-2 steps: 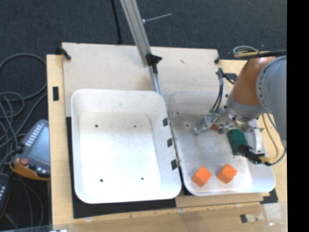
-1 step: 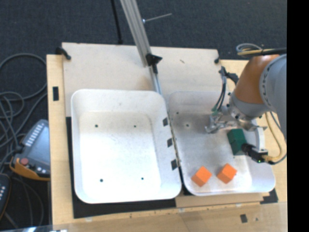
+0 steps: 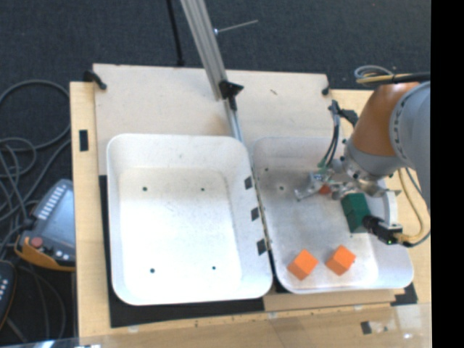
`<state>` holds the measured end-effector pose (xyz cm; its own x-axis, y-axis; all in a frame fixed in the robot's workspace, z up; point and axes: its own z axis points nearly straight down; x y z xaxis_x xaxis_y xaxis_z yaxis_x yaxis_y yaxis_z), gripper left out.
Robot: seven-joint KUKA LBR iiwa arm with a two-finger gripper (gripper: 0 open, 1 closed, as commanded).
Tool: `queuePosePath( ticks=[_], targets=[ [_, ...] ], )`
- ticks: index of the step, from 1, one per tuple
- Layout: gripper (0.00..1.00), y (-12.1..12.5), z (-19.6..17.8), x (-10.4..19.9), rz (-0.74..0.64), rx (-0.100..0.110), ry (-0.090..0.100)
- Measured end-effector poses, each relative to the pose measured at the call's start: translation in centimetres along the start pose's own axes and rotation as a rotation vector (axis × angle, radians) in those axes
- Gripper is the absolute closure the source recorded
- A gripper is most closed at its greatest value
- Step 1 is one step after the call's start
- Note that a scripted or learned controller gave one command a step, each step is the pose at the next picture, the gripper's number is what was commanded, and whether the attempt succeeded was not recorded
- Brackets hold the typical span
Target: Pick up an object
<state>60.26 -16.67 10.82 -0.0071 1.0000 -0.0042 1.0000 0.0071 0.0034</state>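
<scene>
In the right bin [image 3: 290, 216], two orange cubes lie near the front edge, one [image 3: 303, 264] to the left of the other [image 3: 341, 259]. A green block [image 3: 354, 211] lies farther back toward the right wall, just beside and below the arm's wrist. My gripper [image 3: 313, 188] hangs over the middle of the right bin, left of the green block and well behind the cubes. The wrist hides part of the green block, and I cannot tell whether the gripper touches it.
The left bin [image 3: 181, 220] stands beside the right one. A slanted metal pole [image 3: 210, 49] rises from the back of the bench between the bins. Cables and a hand-held pendant [image 3: 51, 223] lie off the bench's left side.
</scene>
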Motion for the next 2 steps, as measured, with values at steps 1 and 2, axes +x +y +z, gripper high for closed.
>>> queuePosePath(
  ticks=[1,2],
  targets=[
    [0.00,6.1,0.9,-3.9,0.008,0.004,0.003],
    [1.00,6.3,-0.3,-4.0,0.000,0.000,-0.002]
  ],
)
